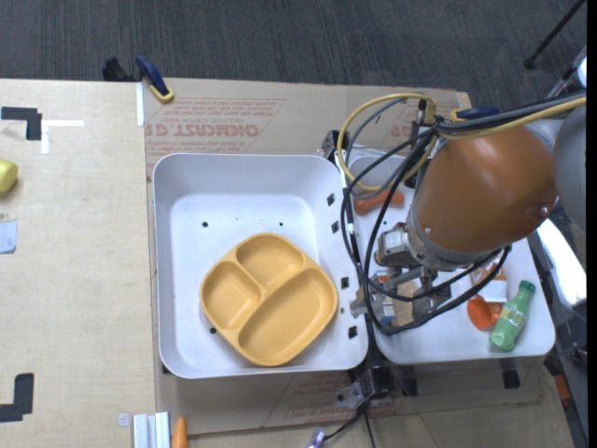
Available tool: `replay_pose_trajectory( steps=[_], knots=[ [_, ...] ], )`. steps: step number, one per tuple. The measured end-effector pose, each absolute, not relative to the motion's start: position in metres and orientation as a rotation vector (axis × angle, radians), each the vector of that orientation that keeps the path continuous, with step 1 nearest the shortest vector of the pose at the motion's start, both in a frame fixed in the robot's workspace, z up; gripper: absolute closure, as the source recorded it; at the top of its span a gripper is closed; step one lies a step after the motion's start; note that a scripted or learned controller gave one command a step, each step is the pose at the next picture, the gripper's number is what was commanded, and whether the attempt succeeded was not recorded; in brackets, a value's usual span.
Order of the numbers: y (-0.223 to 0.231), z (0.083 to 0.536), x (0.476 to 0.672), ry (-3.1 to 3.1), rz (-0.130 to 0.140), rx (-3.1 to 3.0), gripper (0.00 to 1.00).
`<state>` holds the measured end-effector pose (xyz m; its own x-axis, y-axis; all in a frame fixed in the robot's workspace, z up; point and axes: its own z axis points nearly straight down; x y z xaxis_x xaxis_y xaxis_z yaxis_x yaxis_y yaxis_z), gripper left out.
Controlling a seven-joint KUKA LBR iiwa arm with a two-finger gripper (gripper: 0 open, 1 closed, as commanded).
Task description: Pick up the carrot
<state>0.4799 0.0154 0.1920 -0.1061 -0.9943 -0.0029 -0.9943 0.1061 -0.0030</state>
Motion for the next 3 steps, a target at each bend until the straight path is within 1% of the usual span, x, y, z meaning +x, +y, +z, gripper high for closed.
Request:
replay_pose_trajectory(
  steps=[1, 2, 3],
  knots=[
    [-0.064, 0.26, 0.481, 2.311, -0.002, -2.119, 0.0],
    [0.024, 0.192, 0.479, 2.201, 0.003, -2.236, 0.0],
    [-0.022, 0.267, 0.48, 2.03, -0.001, -2.389, 0.0]
  ],
)
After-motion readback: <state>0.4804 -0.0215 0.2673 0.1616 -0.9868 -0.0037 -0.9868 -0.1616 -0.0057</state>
